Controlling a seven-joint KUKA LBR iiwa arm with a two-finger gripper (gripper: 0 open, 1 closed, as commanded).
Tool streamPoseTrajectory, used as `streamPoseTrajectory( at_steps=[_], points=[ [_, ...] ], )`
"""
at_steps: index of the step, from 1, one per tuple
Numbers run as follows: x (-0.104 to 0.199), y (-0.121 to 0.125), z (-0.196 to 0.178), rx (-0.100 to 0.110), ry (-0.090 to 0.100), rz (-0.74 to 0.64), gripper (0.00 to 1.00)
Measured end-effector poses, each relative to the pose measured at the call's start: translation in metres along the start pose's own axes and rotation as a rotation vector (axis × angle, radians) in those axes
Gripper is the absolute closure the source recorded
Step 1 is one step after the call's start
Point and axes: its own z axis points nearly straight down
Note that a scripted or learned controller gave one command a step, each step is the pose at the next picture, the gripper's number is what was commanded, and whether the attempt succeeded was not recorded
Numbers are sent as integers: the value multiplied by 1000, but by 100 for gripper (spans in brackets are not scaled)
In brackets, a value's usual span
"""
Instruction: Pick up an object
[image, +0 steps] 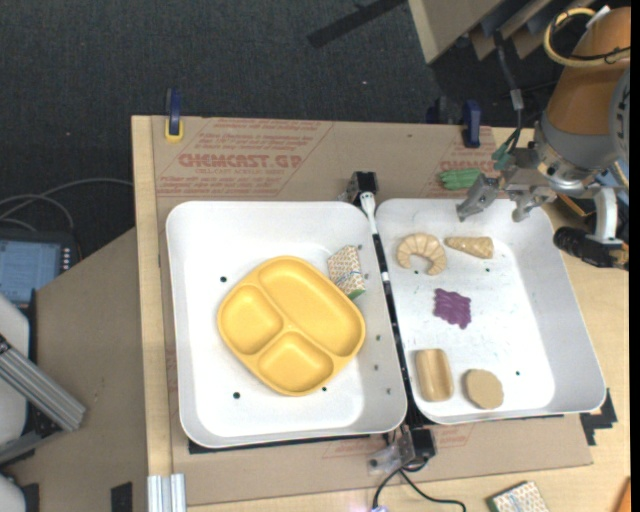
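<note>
Gripper (497, 203) spread empty over right bin (560, 330); arm cropped

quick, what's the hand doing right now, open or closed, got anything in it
Hand: open, fingers spread, nothing between them. It hovers over the far edge of the right bin, just beyond the cone-shaped pastry.

Right white bin (560, 300): tan croissant (422, 252) and cone-shaped wedge (470, 246) near the far edge, purple grape bunch (452, 307) mid-bin, tan loaf (433, 373) and round biscuit (484, 389) by the near edge.
</note>
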Motion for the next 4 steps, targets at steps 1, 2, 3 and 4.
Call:
streamPoseTrajectory(
  at_steps=[1,2,3,4],
  points=[
    [39,-30,116,6,2,-2,0],
    [45,6,114,32,2,-6,0],
    [-24,-126,111,10,-3,11,0],
    [-18,-119,100,-3,-1,2,100]
  ],
)
